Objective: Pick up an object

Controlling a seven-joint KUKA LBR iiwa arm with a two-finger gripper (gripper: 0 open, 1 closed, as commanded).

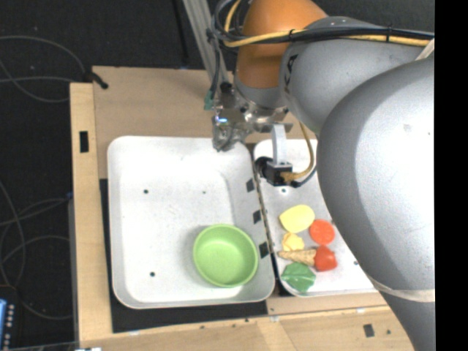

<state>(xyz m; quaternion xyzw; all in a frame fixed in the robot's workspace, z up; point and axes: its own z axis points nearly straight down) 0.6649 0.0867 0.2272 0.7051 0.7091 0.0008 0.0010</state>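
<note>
— Bins first: what sits in the left shallow white plastic bin (146, 196)?
— One round light-green plastic bowl (225, 255), near its front right corner.
— And the claw (223, 139)?
— It hangs over that bin's back right corner; whether it is open or closed, I cannot tell.
— The right white bin (281, 196)?
— A yellow lemon-shaped toy (297, 217), two red tomato-like pieces (322, 232), a tan cone (298, 255) and a green leafy piece (297, 276), clustered at its front.
</note>
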